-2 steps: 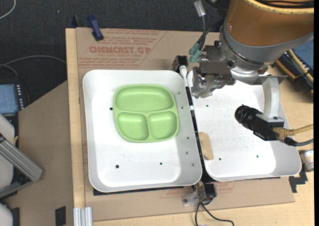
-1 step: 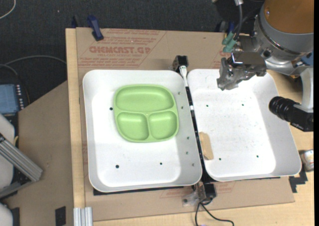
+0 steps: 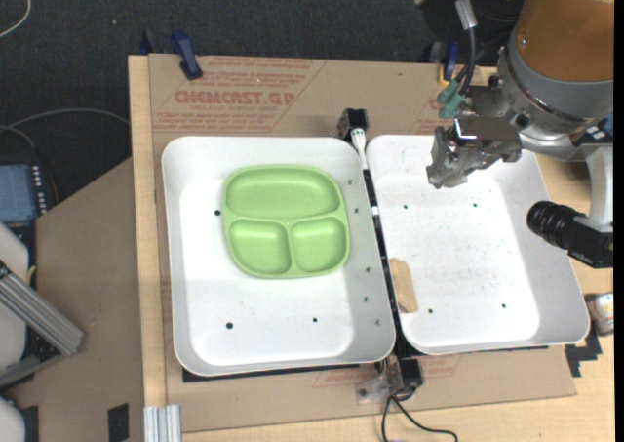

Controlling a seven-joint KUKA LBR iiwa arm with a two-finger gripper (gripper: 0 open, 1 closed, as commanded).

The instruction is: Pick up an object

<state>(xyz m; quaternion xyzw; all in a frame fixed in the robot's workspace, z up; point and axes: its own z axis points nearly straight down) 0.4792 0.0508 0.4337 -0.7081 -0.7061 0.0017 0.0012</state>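
Camera view, from my remote seat. Pale green three-compartment plastic tray (image 3: 286,221) lies flat near the middle of the left shallow white bin (image 3: 195,313), probably left there as the only thing worth grabbing. Claw (image 3: 450,169) hangs over the far corner of the right shallow white bin (image 3: 507,323), well apart from the tray, across the seam between the two bins. I cannot tell how the claw is set. Nothing seen in it. Brown board worktop (image 3: 244,89) carries both bins.
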